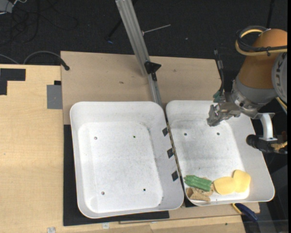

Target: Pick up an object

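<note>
I saw the grey two-finger gripper point(214, 119) over the right white bin point(203, 144), grip state unclear to me, yellow soft object point(232, 183) well apart, beside the green object point(199, 182), bin's near corner.

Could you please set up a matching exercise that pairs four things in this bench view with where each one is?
Things:
1. gripper
2. green object
3. yellow object
4. metal rail

Places:
A. near edge of the right bin, right of the green one
B. above the far part of the right bin
C. slanting over the bench behind the bins, ending near the gap between them
D. near edge of the right bin, close to the divider between the bins

Pairs: 1-B, 2-D, 3-A, 4-C
</note>
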`<state>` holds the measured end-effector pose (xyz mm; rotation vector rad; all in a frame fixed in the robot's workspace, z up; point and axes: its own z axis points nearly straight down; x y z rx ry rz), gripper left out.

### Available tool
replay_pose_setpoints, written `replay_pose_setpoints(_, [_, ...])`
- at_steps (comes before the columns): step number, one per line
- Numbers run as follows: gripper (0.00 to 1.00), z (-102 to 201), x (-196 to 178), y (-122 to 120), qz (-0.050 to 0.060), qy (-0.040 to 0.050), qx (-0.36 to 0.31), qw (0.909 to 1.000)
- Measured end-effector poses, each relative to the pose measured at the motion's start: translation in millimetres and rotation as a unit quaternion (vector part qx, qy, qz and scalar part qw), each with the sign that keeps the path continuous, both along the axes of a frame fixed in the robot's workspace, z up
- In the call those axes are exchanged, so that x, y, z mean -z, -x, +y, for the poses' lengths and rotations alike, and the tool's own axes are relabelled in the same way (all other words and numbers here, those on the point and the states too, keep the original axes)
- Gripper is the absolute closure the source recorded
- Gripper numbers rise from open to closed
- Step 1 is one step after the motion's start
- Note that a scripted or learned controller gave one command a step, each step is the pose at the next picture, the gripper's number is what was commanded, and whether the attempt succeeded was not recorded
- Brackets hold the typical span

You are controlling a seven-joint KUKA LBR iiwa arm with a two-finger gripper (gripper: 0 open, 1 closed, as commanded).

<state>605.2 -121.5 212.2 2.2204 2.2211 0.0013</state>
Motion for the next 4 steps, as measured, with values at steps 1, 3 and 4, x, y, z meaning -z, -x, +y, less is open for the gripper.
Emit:
replay_pose_setpoints(1, [1.0, 48.1, -14.0, 11.0, 0.002, -0.0015, -0.001, 1.0])
replay_pose_setpoints(3, [1.0, 145.6, -21.0, 37.1, 0.003, -0.0015, -0.002, 1.0])
replay_pose_setpoints(4, [1.0, 190.9, -10.1, 50.2, 0.004, -0.0007, -0.001, 1.0])
